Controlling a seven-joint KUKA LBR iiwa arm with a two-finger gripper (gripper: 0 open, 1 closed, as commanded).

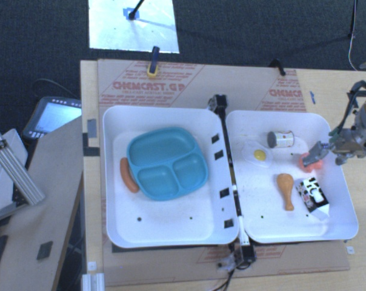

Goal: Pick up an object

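In the right bin (337,220) lie a small grey-and-white can (282,139), a fried egg toy (260,156), a tan drumstick (285,190) and a black-and-white carton (312,194). A red-orange object (311,159) sits at the bin's right side, just above the carton. My gripper (328,153) comes in from the right edge and hangs over that side of the bin. Its tip is right against the red-orange object. Whether the object is held or merely touched is unclear from this angle.
The left bin (119,126) holds a blue divided plate (168,162) with an orange sausage (129,174) beside it on the left. A black divider (228,174) runs between the bins. A tablet (53,117) and a metal rail (10,162) lie off the bench to the left.
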